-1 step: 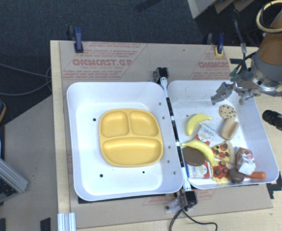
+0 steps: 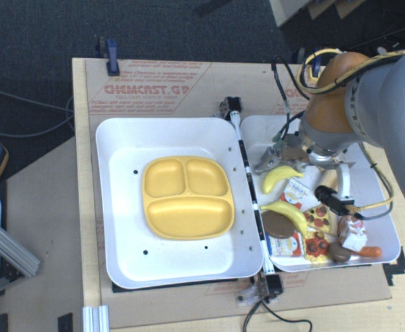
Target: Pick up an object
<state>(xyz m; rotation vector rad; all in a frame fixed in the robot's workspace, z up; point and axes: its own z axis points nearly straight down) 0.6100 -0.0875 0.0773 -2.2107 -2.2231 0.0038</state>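
Bananas (image 2: 285,198) just below end effector (image 2: 325,173); its grip state apparently hidden, cannot tell.

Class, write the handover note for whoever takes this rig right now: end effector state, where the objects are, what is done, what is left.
End effector: low over the back of the right bin; its opening cannot be judged, and no object is seen held.
Objects: toy food is piled in the right bin, including two bananas, a pizza slice and a brown patty. A yellow divided plate lies in the left bin.
Done: nothing visibly lifted.
Left: grasp and raise one object.
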